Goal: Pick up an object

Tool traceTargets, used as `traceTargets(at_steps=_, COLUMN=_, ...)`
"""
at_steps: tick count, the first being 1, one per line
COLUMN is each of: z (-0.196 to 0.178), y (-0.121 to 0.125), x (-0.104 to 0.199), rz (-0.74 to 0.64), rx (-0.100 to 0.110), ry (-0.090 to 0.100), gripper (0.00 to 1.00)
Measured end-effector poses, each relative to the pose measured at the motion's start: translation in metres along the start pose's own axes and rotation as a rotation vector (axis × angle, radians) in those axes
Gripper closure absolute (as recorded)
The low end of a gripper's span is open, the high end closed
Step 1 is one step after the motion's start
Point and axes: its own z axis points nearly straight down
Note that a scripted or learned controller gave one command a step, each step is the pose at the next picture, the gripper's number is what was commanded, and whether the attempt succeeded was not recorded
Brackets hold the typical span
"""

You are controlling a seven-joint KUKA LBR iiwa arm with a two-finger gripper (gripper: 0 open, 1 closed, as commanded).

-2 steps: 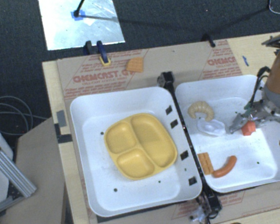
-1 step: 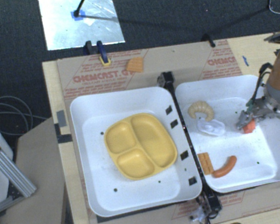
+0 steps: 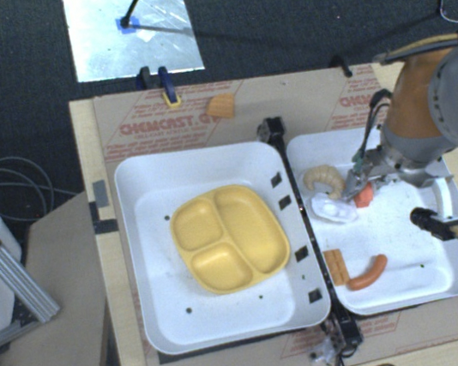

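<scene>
- The gripper (image 3: 358, 186) is lowered at the right bin's (image 3: 419, 281) ten o'clock, above a red object (image 3: 365, 195).
- Its grip state cannot be told.
- Closing, then lifting, is judged next.

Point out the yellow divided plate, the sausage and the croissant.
yellow divided plate (image 3: 230, 238), camera view, on the ridge between its compartments.
sausage (image 3: 368, 273), camera view, on its middle.
croissant (image 3: 324, 177), camera view, on the top of its curve.
</scene>
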Motion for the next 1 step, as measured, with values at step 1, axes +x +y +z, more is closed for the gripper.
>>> traceTargets(at_steps=1, z=-0.1119, y=-0.023, x=0.0616, rz=-0.001, rx=-0.002, ry=0.002, gripper=1.0)
